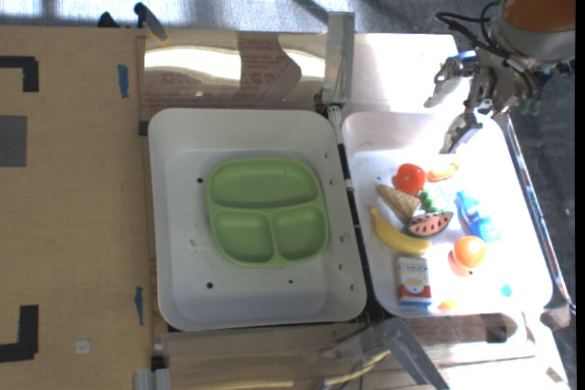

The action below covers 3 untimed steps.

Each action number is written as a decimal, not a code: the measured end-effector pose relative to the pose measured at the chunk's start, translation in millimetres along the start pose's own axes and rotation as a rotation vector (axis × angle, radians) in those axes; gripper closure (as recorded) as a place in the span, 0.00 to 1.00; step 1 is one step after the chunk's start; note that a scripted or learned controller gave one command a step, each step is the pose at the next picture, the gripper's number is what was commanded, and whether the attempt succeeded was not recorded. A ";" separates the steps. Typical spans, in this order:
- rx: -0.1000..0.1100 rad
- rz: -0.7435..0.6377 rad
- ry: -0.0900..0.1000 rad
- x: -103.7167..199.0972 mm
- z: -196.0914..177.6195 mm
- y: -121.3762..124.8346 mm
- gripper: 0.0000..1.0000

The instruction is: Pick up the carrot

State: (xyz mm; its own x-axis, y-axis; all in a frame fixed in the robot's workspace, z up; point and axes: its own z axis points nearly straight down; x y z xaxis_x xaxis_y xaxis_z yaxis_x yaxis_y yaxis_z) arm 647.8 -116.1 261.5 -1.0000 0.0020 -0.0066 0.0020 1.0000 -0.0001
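Note:
The carrot (441,171) looks like a small orange elongated piece lying in the right bin (521,196), just right of a red tomato (409,176). My gripper (451,112) hangs over the bin's far edge, above and slightly right of the carrot. Its two fingers are spread, with nothing between them. One dark fingertip (454,138) points down toward the carrot but stays clear of it.
Crowded beside the carrot are a bread wedge (397,199), watermelon slice (430,222), banana (398,234), blue bottle (473,215), orange (469,250) and small carton (413,279). The left bin (183,151) holds a green divided plate (267,209).

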 end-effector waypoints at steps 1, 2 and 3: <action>-0.001 -0.005 0.008 54.7 69.9 -15.4 0.00; 0.001 0.105 0.005 153.7 86.0 -53.5 0.00; 0.002 -0.034 -0.005 163.4 162.7 -28.4 0.00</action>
State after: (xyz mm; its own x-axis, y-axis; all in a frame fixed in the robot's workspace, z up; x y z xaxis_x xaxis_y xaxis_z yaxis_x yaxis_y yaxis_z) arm 485.5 -144.2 97.7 -0.9994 -0.0319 -0.0113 -0.0319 0.9995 -0.0027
